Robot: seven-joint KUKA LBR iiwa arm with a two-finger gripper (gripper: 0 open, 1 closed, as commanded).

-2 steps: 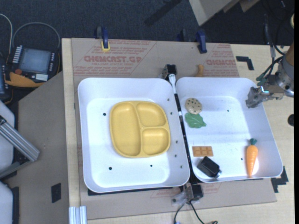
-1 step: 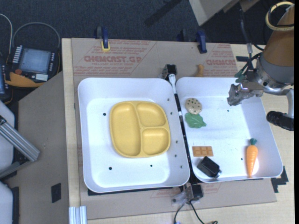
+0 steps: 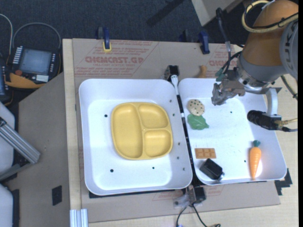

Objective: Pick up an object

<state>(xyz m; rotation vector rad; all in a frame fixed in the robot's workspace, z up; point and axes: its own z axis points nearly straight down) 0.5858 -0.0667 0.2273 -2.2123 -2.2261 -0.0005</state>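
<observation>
The right bin (image 3: 236, 126) holds a round cookie (image 3: 195, 107), a green leafy piece (image 3: 197, 122), a tan cracker (image 3: 205, 153), a small black block (image 3: 211, 169) and an orange carrot (image 3: 255, 161). My gripper (image 3: 220, 95) hangs over the bin's far part, a little to the right of the cookie and above it. Nothing shows between its fingers. The arm's orange band (image 3: 270, 30) rises behind it at the upper right.
The left bin (image 3: 94, 126) bears a yellow divided plate (image 3: 141, 129). A black cylinder (image 3: 263, 119) on the arm's side juts over the right bin's right part. Clamps sit at the bench's far edge, and a pendant lies on the floor at the left.
</observation>
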